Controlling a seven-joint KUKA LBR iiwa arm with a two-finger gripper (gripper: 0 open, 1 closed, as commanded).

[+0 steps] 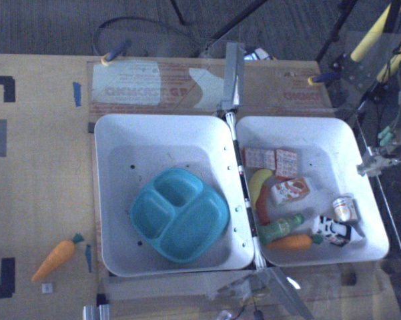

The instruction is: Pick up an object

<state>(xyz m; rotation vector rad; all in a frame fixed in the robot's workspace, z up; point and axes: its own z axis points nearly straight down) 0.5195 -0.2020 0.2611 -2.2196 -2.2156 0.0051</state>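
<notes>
Objects crowd the right bin (320, 129), the orange carrot (290, 243) lying long axis three-to-nine at its six o'clock edge; my hand's state I cannot tell.

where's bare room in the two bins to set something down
Left bin: bare floor behind the teal plate, toward the far wall. Right bin: a bare strip at the far right, beyond the can. Crowded along its near left, around the green bottle and carrot.
</notes>
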